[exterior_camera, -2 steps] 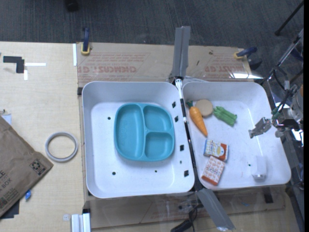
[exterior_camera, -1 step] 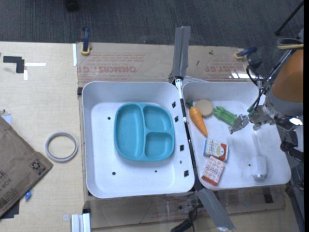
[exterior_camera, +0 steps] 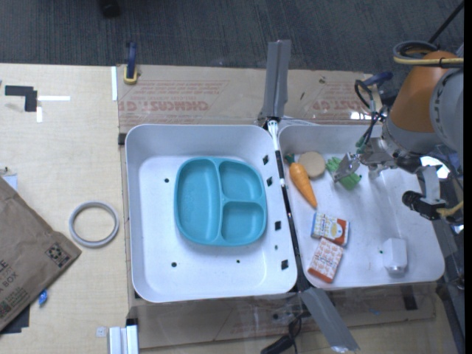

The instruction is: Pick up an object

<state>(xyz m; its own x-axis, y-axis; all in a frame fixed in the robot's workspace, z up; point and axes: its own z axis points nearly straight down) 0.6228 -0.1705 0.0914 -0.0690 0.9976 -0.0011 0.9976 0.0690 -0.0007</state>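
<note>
I note the left bin holding a teal divided plate, and the right bin holding a carrot, two small cartons and a white block. The gripper sits at that bin's far side against a green object; I cannot tell how its jaws stand or whether it has hold.

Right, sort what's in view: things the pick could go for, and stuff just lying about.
For the pick:
carrot
green toy
round beige piece
two small cartons
white block
gripper

Lying about:
blue tray
tape ring
cardboard box
</note>
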